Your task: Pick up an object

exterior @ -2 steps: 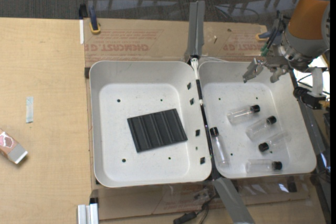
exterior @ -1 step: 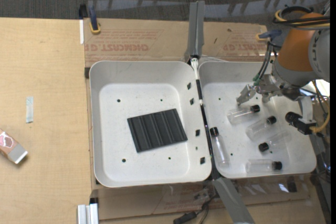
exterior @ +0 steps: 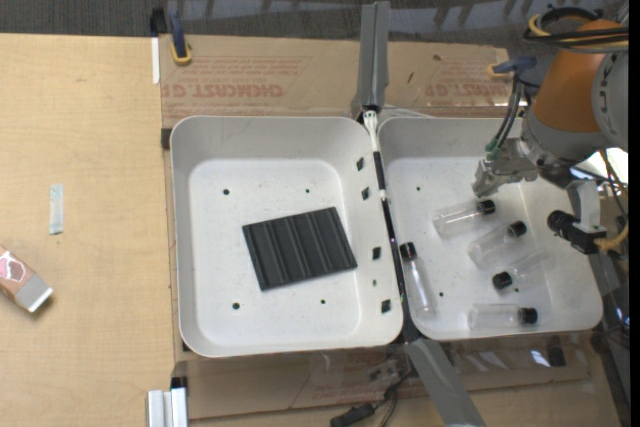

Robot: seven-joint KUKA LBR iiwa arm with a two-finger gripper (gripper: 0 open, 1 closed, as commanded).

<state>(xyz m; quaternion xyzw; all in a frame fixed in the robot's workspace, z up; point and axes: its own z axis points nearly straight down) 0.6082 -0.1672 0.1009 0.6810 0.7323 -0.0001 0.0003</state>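
Camera view: clear vial (exterior: pixel 463 216) lies just below hand (exterior: pixel 489 178).

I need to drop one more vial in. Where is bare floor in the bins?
Left bin: free all around the black ridged pad. Right bin: bare along its far edge, left of the gripper; crowded where the clear vials lie.

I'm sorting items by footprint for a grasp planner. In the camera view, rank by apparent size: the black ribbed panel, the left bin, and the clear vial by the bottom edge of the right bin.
1. Left bin
2. Black ribbed panel
3. Clear vial
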